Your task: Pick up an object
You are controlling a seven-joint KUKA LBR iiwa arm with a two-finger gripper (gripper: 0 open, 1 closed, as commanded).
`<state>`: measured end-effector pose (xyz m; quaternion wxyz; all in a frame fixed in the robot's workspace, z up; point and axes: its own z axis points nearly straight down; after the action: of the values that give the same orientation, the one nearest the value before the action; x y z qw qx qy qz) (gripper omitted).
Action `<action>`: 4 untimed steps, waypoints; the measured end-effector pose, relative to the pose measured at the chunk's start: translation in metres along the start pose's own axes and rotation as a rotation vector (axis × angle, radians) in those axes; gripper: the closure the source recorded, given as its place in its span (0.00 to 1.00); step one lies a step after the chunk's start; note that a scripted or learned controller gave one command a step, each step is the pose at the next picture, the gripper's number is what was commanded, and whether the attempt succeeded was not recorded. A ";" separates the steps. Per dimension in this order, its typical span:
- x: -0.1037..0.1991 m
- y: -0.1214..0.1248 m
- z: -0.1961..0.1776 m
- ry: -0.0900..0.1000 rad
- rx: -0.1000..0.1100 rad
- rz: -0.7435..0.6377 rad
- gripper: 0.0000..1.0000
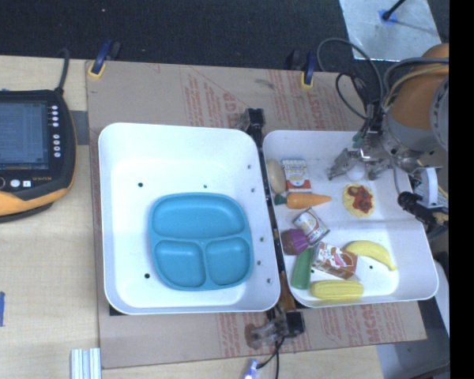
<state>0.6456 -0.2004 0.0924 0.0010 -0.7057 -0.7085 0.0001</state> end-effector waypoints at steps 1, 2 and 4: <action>-0.012 0.011 -0.106 -0.001 -0.001 -0.001 0.00; -0.011 -0.072 -0.049 -0.002 0.004 -0.001 0.00; 0.006 0.002 0.000 -0.001 0.000 -0.001 0.00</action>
<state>0.6472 -0.1948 0.0924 0.0009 -0.7055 -0.7087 0.0005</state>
